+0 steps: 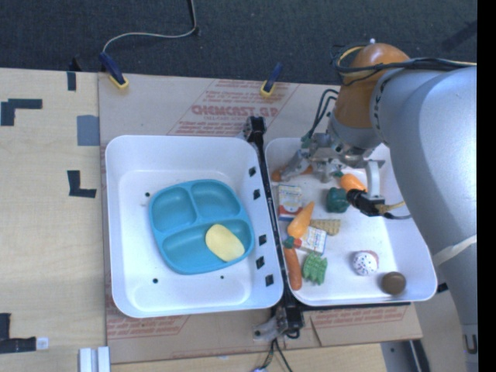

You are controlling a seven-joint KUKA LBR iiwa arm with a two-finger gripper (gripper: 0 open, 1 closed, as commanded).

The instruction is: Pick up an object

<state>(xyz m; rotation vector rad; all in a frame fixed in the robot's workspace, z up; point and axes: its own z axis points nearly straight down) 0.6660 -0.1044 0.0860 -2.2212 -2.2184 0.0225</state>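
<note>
- The grey arm reached in from the right, its orange band above the far part of the right bin.
- The tool hung low over that bin's far left part — whether it was apart or together, I could not tell.
- Small things lay in the right bin: a carrot near the middle, a second carrot by the left wall, a green piece just beside it, a dark green piece, a white ball and a brown ball at the near right corner.
- In the left bin sat a blue divided plate with a yellow object in its near right compartment.
- Both bins rested on the counter.
</note>
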